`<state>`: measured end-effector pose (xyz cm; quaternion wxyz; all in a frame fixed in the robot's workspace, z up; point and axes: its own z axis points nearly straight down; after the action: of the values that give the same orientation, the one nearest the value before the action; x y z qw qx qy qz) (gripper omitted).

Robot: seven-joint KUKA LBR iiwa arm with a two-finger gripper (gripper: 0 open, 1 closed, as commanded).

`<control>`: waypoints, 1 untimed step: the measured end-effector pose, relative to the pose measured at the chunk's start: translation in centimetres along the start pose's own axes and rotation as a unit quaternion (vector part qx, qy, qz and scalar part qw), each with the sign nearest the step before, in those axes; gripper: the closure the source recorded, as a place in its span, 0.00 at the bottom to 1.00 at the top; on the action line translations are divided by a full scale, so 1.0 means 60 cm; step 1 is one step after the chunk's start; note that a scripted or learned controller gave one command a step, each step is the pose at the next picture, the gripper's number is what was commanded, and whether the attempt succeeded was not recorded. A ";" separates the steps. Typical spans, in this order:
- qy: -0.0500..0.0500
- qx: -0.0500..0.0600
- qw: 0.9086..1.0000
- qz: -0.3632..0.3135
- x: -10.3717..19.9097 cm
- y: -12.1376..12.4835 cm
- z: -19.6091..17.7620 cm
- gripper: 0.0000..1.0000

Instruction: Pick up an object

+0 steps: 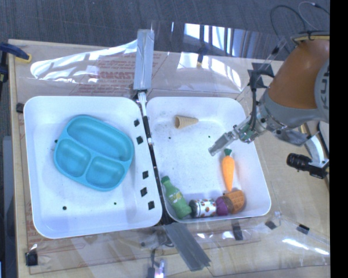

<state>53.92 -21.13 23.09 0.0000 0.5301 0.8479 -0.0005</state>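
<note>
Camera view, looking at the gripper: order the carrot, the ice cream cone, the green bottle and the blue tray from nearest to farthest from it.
From the gripper, in the right bin:
1. Carrot, just below it, by the bin's right wall.
2. Ice cream cone, up and left, near the bin's top.
3. Green bottle, at the bin's lower left corner.
4. Blue tray, across in the left bin.

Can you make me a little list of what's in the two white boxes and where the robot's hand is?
left bin: blue divided plate
right bin: ice cream cone near the far side; toy carrot by the right wall; green bottle, small can and brown round toy along the near edge
gripper: over the right bin, just above the carrot's leafy end, nothing seen between its fingers
arm: reaches in from the right
</note>
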 end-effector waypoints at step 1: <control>0.002 0.001 0.999 -0.040 0.014 -0.023 0.234 0.00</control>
<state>52.32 -20.97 9.04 -0.0019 0.4956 0.8686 -0.0003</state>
